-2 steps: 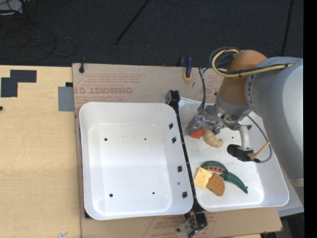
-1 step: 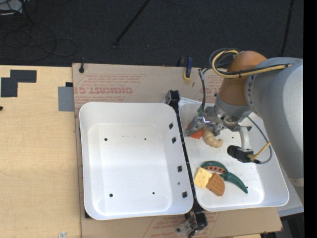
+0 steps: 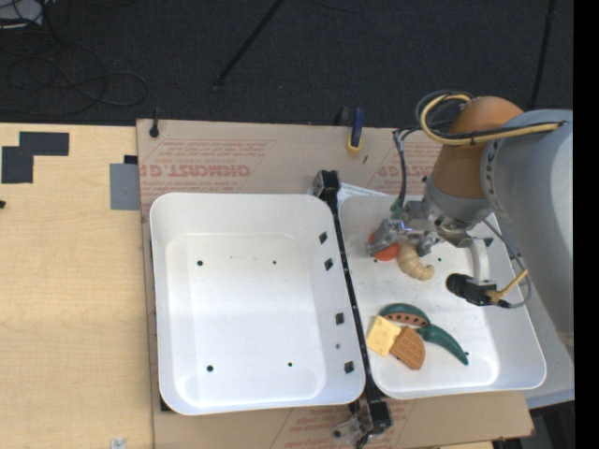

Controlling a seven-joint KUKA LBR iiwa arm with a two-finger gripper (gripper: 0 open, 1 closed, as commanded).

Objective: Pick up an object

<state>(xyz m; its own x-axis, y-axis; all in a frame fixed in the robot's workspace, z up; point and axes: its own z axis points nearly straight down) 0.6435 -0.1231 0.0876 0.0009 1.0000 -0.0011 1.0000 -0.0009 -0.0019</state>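
Gripper [image 3: 404, 237] low in right bin [image 3: 510, 368], grip state indiscernible; crowded red object [image 3: 382, 242] and beige piece [image 3: 416, 267] (touching) risk mis-grasp.

Even bright overhead light, white bins [image 3: 245, 215] nearly glaring, soft shadows, perhaps slightly blurred detail

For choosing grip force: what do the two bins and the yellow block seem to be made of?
Bins: seemingly thin moulded plastic, smooth and slightly glossy white, with rounded corners. Yellow block: possibly foam or soft plastic, matt with flat faces; the look leaves it open.
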